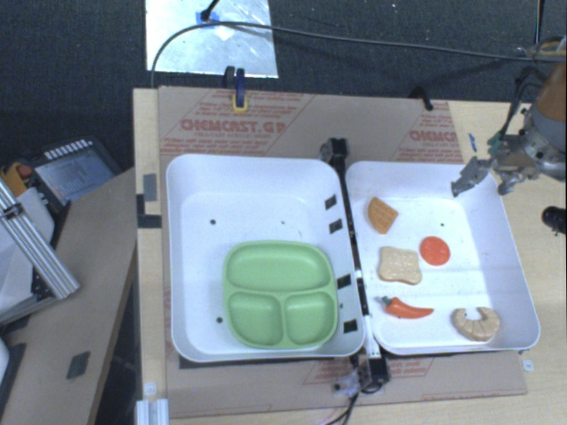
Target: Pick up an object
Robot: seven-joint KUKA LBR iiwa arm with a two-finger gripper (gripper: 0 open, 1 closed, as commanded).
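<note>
Gripper (485, 177) hangs at the upper right corner of the right bin (523, 277), over its rim, with nothing between the fingers. Two dark finger shapes point down and left, set apart from each other, so the fingers read as spread (judged from the gap between them; the view is small there).

Right bin holds five candidates, all lying loose on the white floor: an orange wedge-like piece (382, 214) near the upper left, a round red-orange disc (434, 251) in the middle, a tan bread-like slice (400, 266) just left of the disc, a small red-orange pepper shape (407, 308) below the slice, and a pale curled pastry (476, 323) at the lower right. None touches another. Left bin (190, 237) carries a green sectioned plate (279, 292).

Step in hand, as judged: approach. No object has been chosen by contact yet; the gripper is well apart from all five.

Next move calls for travel inward over the bin and down onto one piece. The disc is nearest to the gripper and stands clear on all sides. It looks flat, though, so the fingers would have to reach close to the bin floor to catch its edges.
</note>
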